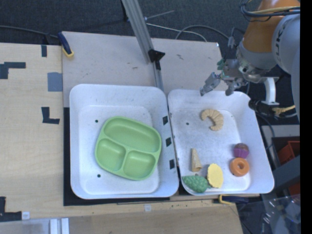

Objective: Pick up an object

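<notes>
This looks like a robotics lab. A grey and orange industrial arm [273,28] reaches in at the upper right over a plywood worktop [29,130] marked with dark tape squares. An aluminium mounting rail [139,26] rises at top centre, loose cables [195,30] trail across dark carpet, and two white bins [78,130] hold toy food [213,118] and a green divided plate [127,147].

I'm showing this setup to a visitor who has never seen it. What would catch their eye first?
Probably the bright green divided plate lying in the left bin. Next, the orange-banded arm reaching in from the upper right, its gripper spread open above the far edge of the right bin. Then the toy food in that bin: a croissant near the top and an orange donut at lower right.
</notes>
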`<state>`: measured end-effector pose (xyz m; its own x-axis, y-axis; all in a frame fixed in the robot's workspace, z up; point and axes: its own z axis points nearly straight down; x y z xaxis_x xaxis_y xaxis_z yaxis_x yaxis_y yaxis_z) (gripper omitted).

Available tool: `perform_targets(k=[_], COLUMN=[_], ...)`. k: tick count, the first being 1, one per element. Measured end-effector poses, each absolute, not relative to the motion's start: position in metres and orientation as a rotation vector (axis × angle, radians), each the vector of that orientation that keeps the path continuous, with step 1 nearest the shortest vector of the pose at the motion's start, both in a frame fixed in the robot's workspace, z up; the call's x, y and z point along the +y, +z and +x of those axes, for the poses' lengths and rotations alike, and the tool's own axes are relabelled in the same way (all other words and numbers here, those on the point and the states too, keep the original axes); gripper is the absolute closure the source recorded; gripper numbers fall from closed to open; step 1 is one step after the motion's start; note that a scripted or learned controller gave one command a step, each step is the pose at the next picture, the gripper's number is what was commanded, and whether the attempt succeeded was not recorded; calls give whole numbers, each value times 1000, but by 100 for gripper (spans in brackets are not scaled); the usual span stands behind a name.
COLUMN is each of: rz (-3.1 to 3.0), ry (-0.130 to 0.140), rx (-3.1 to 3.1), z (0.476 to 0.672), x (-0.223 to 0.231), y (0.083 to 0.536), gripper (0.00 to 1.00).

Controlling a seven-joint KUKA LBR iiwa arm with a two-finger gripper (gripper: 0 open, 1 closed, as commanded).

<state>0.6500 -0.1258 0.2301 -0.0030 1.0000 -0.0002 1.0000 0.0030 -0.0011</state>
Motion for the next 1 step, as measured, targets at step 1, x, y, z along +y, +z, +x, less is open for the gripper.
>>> perform_targets(k=[1], rz=[-2218], ry=[2], rx=[-2224], z=[650], x=[-126], y=[230], gripper=[0])
